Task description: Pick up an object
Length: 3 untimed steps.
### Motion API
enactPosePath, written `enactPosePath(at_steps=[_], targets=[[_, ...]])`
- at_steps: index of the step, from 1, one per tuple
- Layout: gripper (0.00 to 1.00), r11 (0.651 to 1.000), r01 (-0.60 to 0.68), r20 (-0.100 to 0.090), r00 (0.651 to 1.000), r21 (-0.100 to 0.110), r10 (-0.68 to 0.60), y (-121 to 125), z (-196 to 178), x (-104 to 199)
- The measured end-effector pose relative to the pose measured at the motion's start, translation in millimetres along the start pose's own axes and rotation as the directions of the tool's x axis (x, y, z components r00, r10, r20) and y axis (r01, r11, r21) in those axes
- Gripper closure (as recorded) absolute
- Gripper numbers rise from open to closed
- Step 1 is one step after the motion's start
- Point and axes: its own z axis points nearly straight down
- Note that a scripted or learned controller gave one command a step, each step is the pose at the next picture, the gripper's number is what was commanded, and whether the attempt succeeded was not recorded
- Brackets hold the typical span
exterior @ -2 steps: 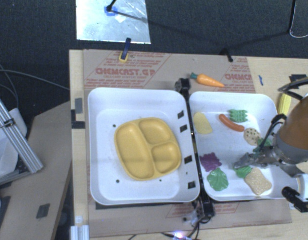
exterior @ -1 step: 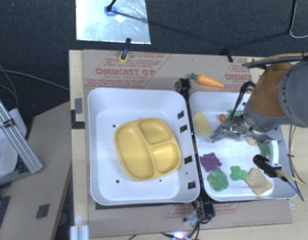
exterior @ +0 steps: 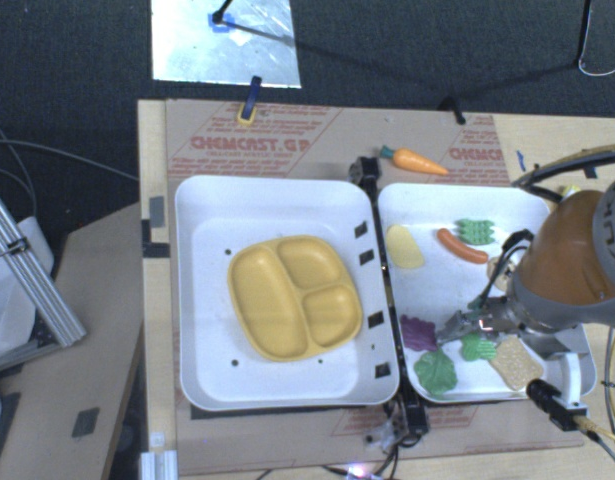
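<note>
Red lettering on the brown board (exterior: 317, 133) under the bins reads "CHEMCAST GP", repeated in part at the right. The table (exterior: 97, 298) is tan; dark carpet (exterior: 67, 48) lies beyond, with a silver sheet (exterior: 225, 28) on it. The left bin (exterior: 202, 228) holds a yellow divided tray (exterior: 292, 296), with open white floor on all sides. The right bin (exterior: 427, 213) carries a pale yellow piece (exterior: 404, 247), an orange sausage (exterior: 461, 247) beside a green ridged piece (exterior: 476, 231), a purple item (exterior: 418, 333), a green leafy item (exterior: 436, 371), a small green piece (exterior: 478, 348) and a tan cracker (exterior: 514, 363). A toy carrot (exterior: 417, 161) lies outside, on the board. The hand (exterior: 465, 326) sits low in the right bin, just above the small green piece; whether its fingers are apart cannot be told. The bin's upper middle is free.
</note>
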Motion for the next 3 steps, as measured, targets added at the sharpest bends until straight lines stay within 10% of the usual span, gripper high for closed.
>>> enactPosePath(at_steps=[1, 2, 3], targets=[[1.0, 1.0, 0.005, 0.002, 1.0, -0.01, -0.005, 5.7, -11.6, 0.9], [1.0, 1.0, 0.01, 0.0, 1.0, -0.007, -0.01, 5.0, -0.2, 48.1], [1.0, 1.0, 0.015, 0.0, 1.0, -0.02, -0.015, 35.2, -107.1, 101.8]])
